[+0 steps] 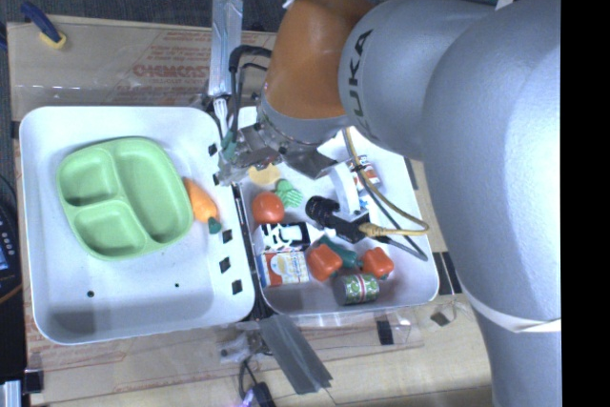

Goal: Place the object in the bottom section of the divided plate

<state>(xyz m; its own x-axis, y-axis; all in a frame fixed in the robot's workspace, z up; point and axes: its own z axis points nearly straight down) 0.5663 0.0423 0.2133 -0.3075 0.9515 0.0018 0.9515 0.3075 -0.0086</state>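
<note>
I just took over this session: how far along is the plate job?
Nothing looks done: the green divided plate in the left bin has nothing in its sections. An orange carrot-like toy lies beside the plate's right edge, not on it. The gripper sits over the divide between the bins, above the toys in the right bin. Placing in the bottom section remains.
</note>
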